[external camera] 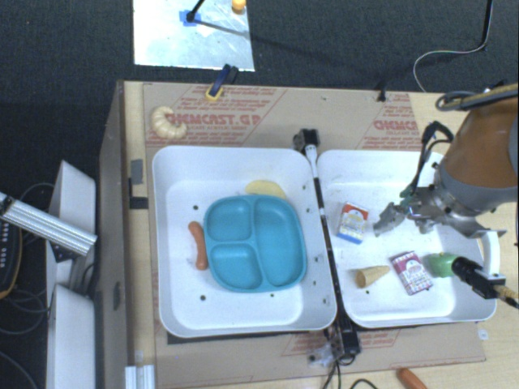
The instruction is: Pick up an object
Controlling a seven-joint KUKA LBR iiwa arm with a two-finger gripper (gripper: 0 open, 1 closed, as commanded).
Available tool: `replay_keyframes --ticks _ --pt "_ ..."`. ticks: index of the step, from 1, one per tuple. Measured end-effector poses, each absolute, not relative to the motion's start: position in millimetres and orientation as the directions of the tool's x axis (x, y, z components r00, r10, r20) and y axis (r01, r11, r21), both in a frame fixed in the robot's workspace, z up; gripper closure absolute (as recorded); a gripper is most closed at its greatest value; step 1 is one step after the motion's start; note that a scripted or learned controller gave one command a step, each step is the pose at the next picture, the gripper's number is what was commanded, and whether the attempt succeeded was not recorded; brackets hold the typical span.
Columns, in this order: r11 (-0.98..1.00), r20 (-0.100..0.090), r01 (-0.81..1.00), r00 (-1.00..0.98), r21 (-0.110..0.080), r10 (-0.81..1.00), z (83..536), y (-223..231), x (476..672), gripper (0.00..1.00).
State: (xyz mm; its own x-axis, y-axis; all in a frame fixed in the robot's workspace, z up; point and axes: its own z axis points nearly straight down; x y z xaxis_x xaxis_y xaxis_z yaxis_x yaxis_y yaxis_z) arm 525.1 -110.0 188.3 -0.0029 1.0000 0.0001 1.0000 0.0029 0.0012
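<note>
Right now the pincer (388, 217) hangs low over the right bin (389, 318), its grey fingers slightly spread with nothing between them, tips just beside a small red, white and blue carton (352, 222) that lies near the bin's left wall. Any print on that carton is too small to read. Nearer the front rim lie a tan cone (371, 275), a dark red packet (411, 271) with pale lettering I cannot make out, and a green object (442, 263) partly under the arm's (478, 168) wrist. The middle and back of this bin's floor lie open.

Across the divider, the left bin (174, 217) holds a blue compartment plate (255, 242), an orange sausage (199, 245) touching or just beside its left edge, and a pale yellow piece (266, 189) tucked behind it. Little bare floor remains around the plate.

Cardboard (340, 120) covers the desk beneath both bins, printed in red with "CHEMCAST", repeated along the back. A cream curled object (167, 121) rests on its back left corner.
</note>
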Motion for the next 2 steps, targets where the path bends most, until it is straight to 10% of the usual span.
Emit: replay_keyframes --ticks 1,2 --pt "0.001 -0.003 1.000 -0.001 0.009 1.000 86.6 -156.8 489.0 0.00" --pt "0.002 0.000 1.000 -0.002 0.005 1.000 95.3 -155.7 488.2 1.00"
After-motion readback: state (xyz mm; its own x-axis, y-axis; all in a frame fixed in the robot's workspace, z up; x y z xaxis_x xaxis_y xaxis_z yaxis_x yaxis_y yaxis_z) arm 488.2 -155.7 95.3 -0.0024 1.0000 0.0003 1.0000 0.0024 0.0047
